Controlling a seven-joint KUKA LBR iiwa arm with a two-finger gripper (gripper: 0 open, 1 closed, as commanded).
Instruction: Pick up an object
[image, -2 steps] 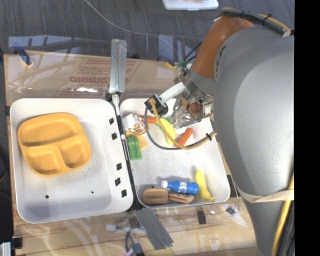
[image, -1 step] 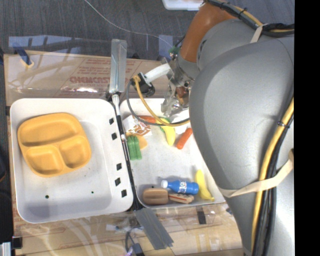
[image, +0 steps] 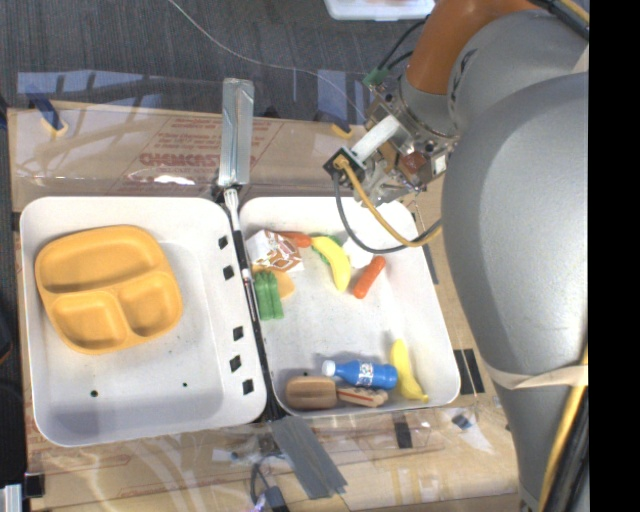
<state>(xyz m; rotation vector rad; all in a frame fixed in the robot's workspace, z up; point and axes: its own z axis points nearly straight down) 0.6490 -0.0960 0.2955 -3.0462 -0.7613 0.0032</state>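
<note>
The right bin (image: 440, 330) holds several toy items. A yellow banana (image: 333, 262) and an orange carrot (image: 368, 277) lie near its far side, beside a snack packet (image: 276, 251) and a green piece (image: 268, 296). Along the near side lie a blue bottle (image: 364, 374), a second yellow banana (image: 406, 370), a brown loaf (image: 311, 392) and a hot dog (image: 362, 398). My gripper (image: 385, 178) hangs over the far rim of this bin, above and behind the carrot, with cables looping beneath it. Nothing shows in its grasp.
The left bin (image: 130, 400) carries a yellow divided tray (image: 105, 285). A metal divider post (image: 236, 130) stands between the bins at the back. The large grey arm body (image: 520, 230) covers the right side of the bench.
</note>
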